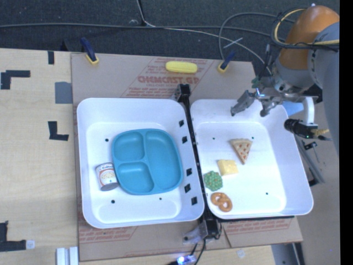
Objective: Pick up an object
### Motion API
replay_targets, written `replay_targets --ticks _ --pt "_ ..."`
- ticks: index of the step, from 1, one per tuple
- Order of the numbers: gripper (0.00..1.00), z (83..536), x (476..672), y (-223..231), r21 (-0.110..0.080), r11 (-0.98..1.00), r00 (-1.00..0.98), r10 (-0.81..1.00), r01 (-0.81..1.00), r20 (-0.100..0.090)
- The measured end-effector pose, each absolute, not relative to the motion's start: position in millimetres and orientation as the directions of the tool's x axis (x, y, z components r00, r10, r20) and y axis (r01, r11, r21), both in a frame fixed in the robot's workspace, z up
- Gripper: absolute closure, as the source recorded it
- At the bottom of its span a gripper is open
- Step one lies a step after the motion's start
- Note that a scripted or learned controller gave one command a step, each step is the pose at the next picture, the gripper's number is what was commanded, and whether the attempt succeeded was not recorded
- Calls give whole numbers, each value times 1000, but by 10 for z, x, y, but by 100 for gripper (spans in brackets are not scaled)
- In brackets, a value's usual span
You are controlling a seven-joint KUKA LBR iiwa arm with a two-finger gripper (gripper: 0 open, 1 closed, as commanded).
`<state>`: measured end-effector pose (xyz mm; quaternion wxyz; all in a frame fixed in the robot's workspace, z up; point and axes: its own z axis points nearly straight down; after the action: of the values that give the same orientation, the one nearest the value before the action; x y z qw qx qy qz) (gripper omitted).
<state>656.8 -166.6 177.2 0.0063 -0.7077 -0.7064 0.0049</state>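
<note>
My gripper (252, 105) hangs spread and empty over the right bin's (295, 173) far edge; the pizza slice (241, 148) lies mid-bin, so I'd descend squarely, straddling its narrow sides.

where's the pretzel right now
The pretzel lies in the right bin, near its front left corner, just below the green broccoli piece and the yellow cheese cube.

A yellow banana-shaped piece (181, 67) is lying on the cardboard sheet (149, 81) behind the two bins, two blue-and-yellow clamps (89, 51) (226, 61) are gripping that sheet's far edge, and black cables (144, 15) are trailing across the dark floor beyond.
</note>
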Motion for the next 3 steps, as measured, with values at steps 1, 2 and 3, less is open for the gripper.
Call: replay_targets --ticks 1,2,3 --pt "0 1865 6603 -1662 -1 1 -2 1000 1000 0" --pt "0 1427 6628 -1666 -4 2 -2 1000 1000 -1" --pt "0 887 6618 -1656 -5 2 -2 1000 1000 -1"
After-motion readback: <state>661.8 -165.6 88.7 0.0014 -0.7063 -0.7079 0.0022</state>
